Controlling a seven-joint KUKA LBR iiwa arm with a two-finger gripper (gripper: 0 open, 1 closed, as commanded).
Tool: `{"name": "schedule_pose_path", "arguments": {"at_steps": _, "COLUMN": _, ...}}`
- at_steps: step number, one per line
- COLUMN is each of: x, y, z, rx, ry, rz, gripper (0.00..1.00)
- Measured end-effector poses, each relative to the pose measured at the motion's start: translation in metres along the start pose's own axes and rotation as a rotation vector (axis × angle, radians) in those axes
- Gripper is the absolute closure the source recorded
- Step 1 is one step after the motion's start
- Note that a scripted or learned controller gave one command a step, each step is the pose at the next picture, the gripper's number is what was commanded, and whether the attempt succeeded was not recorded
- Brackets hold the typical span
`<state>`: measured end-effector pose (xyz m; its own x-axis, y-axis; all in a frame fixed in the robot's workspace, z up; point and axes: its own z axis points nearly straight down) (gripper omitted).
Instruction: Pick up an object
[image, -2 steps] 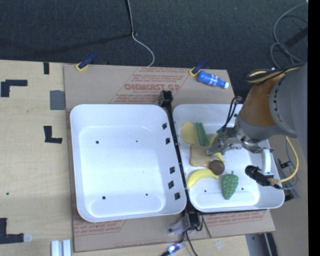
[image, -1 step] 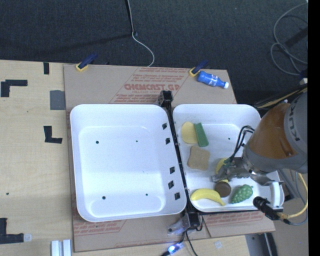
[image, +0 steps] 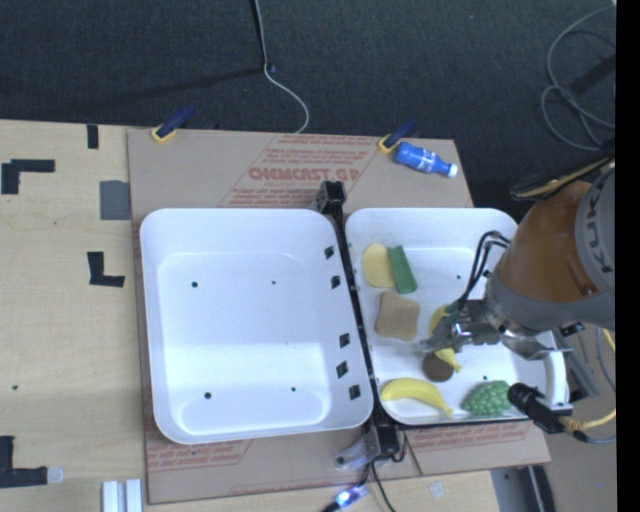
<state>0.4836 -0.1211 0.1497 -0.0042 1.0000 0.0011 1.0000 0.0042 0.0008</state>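
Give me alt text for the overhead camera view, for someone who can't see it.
A grey and orange robot arm reaches from the right, its gripper low among toy foods in the right white bin: a banana, green grapes, a tan sponge and a green block. The left white bin sits alongside.

Grey arm (image: 600, 240), broad orange band (image: 545, 250), black cable, metallic gripper (image: 452, 338)

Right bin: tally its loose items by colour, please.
Right bin, partly covered by the pincer:
Yellow: 3, namely banana, round piece, piece under the pincer
Green: 2, namely block, bumpy lump
Tan: 1, sponge
Brown: 1, ball
Total: 7
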Motion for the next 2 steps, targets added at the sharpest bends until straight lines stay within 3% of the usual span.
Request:
{"name": "schedule_pose_path", "arguments": {"at_steps": 1, "x": 0.060, "y": 0.042, "z": -0.036, "rx": -0.002, "ry": 0.000, "rz": -0.004, "gripper": 1.00}}
{"name": "schedule_pose_path", "arguments": {"at_steps": 2, "x": 0.101, "y": 0.016, "z": -0.047, "rx": 0.005, "ry": 0.001, "rz": -0.001, "gripper": 1.00}}
